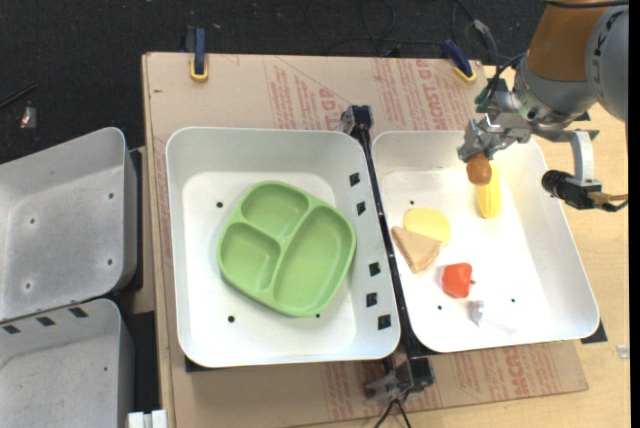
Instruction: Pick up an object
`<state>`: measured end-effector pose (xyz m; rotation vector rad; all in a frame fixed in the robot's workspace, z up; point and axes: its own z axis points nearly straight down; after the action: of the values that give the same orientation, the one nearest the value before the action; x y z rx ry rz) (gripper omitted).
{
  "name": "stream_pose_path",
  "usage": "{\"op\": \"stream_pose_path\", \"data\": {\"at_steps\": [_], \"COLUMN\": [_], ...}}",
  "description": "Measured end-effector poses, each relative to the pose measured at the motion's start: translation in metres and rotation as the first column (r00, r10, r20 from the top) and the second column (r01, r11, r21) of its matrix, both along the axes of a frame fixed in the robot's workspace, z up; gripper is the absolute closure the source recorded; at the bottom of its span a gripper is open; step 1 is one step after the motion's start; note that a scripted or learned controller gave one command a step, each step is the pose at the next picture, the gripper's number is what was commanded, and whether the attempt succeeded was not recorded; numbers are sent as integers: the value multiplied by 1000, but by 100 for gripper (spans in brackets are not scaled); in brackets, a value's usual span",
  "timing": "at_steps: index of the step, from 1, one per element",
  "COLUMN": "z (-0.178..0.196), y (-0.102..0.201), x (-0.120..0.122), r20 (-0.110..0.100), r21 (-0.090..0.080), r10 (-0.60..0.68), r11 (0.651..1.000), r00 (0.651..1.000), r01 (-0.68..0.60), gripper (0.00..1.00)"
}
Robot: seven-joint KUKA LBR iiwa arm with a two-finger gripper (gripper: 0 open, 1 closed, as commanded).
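White bins sit side by side on the table [260,81]. The left bin [190,246] holds a green tray [288,248]. The right bin [560,266] holds the small items: a yellow wedge [428,223] resting on a tan slice [415,249], a yellow stick [488,198] lying with its long axis running near to far, a red piece [457,280], and a small pale scrap [477,313]. The arm [575,36] reaches in from the right, and its hand [479,156] hangs over the far part of the right bin. A small brown piece [480,170] appears pinched between its fingers, directly below the hand and just beside the stick's far end. It looks gripped, though whether it is lifted clear of the bin floor cannot be told.
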<state>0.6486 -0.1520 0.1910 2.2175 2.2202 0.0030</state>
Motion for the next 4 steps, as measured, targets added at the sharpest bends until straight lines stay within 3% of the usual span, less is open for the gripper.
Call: {"op": "stream_pose_path", "data": {"at_steps": [1, 4], "z": [43, 47], "y": [1, 150], "x": [0, -78], "r20": [1, -6], "r21": [0, 3], "r10": [1, 6], "r11": [1000, 1000], "r00": [1000, 1000], "r01": [-1, -6], "gripper": [100, 100]}}
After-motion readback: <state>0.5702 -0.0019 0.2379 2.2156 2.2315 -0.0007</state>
